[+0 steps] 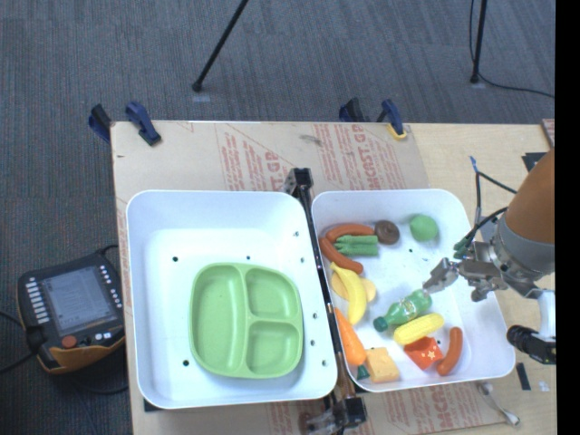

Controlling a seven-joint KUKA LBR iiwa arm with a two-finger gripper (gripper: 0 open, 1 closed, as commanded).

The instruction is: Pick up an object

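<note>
The right bin [453,208] holds several toy foods. A green bottle [403,312] lies near its middle, with a yellow piece [419,328], a red pepper [420,352] and a red sausage [450,350] just in front of it. My gripper [460,281] hangs over the bin's right half, just up and right of the bottle. Its fingers [441,275] are spread open with nothing between them.
Also in the right bin are a banana [350,294], a carrot [350,334], an orange wedge [383,364], a green ball [423,227], a brown disc [387,232] and a long red sausage [340,253]. In the left bin [163,243] lies a green divided plate [246,320].
</note>
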